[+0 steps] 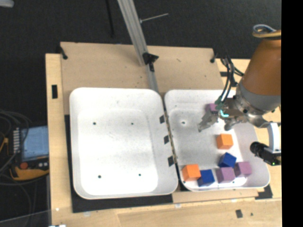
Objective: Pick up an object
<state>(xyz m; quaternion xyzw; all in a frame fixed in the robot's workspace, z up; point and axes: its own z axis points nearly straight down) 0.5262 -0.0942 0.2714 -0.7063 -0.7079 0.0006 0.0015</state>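
The gripper [217,122] is being held over the right bin [189,103], fingers spread apart and gripping nothing; the orange cube [224,141] is lying just near and right of it.

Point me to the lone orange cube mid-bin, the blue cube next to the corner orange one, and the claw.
orange cube [224,141], camera view, top face.
blue cube [206,178], camera view, top face.
claw [216,122], camera view, between the fingertips.
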